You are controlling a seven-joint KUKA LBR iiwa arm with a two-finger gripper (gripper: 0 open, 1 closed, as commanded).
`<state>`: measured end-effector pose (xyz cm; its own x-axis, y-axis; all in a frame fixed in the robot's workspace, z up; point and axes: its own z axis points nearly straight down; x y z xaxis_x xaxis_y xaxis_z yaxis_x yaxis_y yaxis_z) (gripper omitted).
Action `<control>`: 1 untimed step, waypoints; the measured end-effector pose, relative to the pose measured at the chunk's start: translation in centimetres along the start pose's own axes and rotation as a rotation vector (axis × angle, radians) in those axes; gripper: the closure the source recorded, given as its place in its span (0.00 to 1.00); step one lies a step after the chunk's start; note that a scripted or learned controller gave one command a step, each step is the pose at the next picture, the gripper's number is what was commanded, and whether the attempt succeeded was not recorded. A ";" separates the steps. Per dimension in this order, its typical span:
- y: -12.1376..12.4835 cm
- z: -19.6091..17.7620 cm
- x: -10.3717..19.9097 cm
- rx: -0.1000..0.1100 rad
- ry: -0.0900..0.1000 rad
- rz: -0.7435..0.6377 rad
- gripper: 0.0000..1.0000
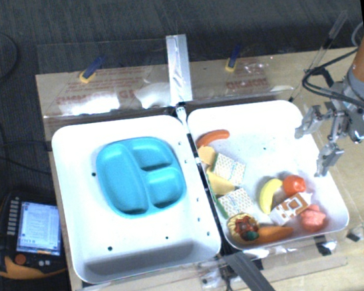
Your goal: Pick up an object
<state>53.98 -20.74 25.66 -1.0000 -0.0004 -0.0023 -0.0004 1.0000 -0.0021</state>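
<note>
Arm: single, entering from the right.
Gripper (pixel 318 148): fingers (pixel 302 128) spread apart, nothing between them, wrist angled leftward and down.

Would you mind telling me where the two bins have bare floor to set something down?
In the right bin, the far half between the sausage and the gripper is bare. Its near corner is crowded around the banana and tomato. In the left bin, bare strips surround the blue tray.

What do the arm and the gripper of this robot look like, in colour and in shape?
The arm enters at the right edge, grey with an orange band above the wrist. Black cables loop beside it. The gripper is pale grey metal, angular and bracket-like, with two thin fingers. No markings are legible on it.
</note>
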 end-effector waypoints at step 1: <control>0.1 -1.0 -0.2 0.003 -0.003 -0.001 1.00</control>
<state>54.14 -20.68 26.65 -1.0000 -0.0014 -0.0050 -0.0014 1.0000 -0.0048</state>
